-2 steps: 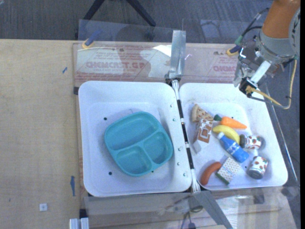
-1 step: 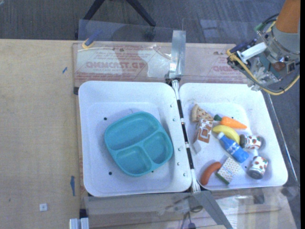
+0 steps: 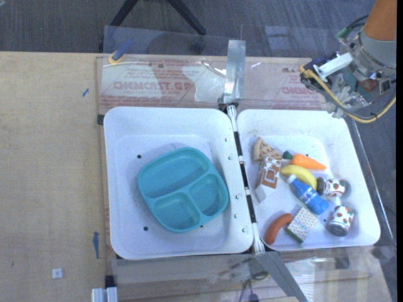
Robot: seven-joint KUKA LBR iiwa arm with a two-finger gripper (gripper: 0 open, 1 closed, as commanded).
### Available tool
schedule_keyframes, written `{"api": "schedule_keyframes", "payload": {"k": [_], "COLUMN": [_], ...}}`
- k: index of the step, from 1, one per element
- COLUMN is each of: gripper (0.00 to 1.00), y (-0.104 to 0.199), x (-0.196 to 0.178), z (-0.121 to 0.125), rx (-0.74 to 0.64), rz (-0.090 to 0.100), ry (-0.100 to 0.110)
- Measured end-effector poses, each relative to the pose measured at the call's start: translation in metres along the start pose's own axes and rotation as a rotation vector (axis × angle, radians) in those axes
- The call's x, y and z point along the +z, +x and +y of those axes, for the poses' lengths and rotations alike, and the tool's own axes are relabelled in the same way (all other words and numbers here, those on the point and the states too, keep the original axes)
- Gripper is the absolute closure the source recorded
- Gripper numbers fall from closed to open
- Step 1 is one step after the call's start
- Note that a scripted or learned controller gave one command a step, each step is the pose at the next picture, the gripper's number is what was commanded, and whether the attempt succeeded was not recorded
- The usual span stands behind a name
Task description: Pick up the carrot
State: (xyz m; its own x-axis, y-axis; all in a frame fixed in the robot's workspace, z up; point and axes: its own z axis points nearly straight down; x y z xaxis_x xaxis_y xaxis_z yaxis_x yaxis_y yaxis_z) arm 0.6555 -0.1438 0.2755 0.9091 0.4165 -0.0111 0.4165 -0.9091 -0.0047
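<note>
Carrot (image 3: 307, 162), tapered smooth orange plastic, green-tipped.

Grey KUKA arm (image 3: 378, 39) with a broad orange band (image 3: 383, 14) above the wrist, beneath which a pale grey wrist section carries the two-finger gripper (image 3: 334, 96). A white rectangular block (image 3: 334, 63) projects from the gripper body on its bin-facing side, among dark metal fittings and small brackets. Yellow cables (image 3: 368, 113) loop around and below the gripper assembly, with thinner dark wires running alongside them.
</note>
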Motion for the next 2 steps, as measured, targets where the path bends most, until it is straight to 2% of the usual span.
{"api": "schedule_keyframes", "payload": {"k": [2], "gripper": [1.00], "y": [0.0038], "x": [-0.0136], "z": [-0.0034], "rx": [-0.014], "rz": [-0.011], "ry": [0.003]}}
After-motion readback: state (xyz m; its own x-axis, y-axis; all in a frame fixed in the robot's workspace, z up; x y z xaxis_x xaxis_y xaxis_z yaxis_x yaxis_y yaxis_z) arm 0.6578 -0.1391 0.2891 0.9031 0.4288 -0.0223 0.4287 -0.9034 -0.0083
